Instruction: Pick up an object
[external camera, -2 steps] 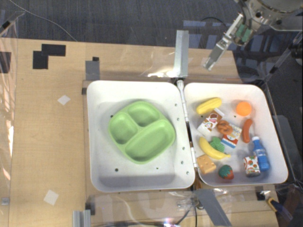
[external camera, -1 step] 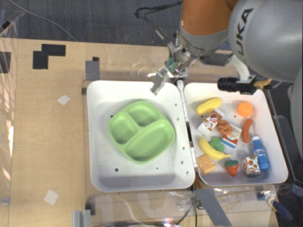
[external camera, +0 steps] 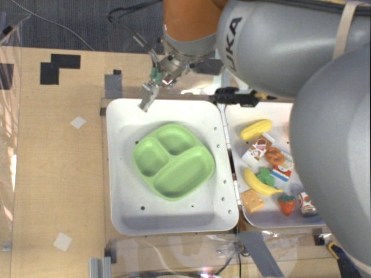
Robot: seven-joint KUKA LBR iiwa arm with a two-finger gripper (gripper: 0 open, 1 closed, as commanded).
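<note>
Looking down, you see a green divided plate [external camera: 174, 161] in the left bin [external camera: 119, 155]; toy food [external camera: 269, 161] fills the right bin [external camera: 255, 216].

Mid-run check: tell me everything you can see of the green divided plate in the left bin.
The green divided plate is light green, looks like smooth plastic, with rounded corners and three compartments: two smaller ones toward the far side and one longer one nearer the camera. It lies flat, right side up, turned at an angle, around the middle of the left bin. Nothing sits in its compartments. Only the bin floor touches it; the gripper is over the bin's far rim, apart from it.
</note>
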